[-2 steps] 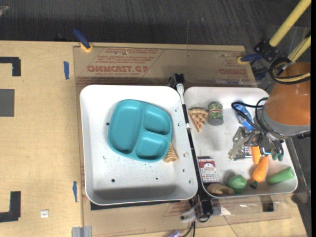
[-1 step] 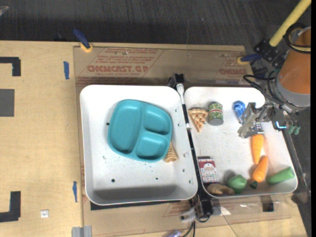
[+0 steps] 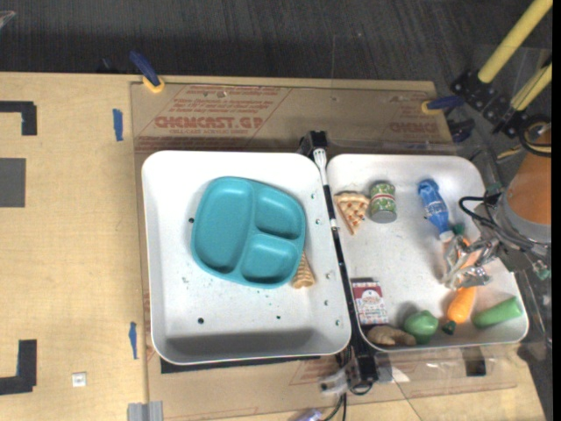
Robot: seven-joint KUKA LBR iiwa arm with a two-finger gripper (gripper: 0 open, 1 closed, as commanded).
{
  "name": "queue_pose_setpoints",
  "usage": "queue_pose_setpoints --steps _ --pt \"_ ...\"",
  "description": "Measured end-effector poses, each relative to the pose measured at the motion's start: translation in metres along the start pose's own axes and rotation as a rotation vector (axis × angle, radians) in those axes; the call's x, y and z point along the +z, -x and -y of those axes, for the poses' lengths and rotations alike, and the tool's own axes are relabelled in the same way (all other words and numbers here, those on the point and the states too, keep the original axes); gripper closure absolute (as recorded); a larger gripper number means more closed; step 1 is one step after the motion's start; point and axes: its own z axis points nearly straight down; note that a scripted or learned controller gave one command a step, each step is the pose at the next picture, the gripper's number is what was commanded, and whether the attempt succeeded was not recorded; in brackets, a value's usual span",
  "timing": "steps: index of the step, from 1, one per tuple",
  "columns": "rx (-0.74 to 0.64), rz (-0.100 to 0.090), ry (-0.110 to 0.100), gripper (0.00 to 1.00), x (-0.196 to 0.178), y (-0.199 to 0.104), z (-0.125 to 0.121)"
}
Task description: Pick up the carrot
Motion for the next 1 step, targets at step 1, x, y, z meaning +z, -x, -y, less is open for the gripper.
queue_pose_setpoints --steps 1 --pt "-0.003 0.011 -0.001 0.0 -0.0019 0.0048 -0.0014"
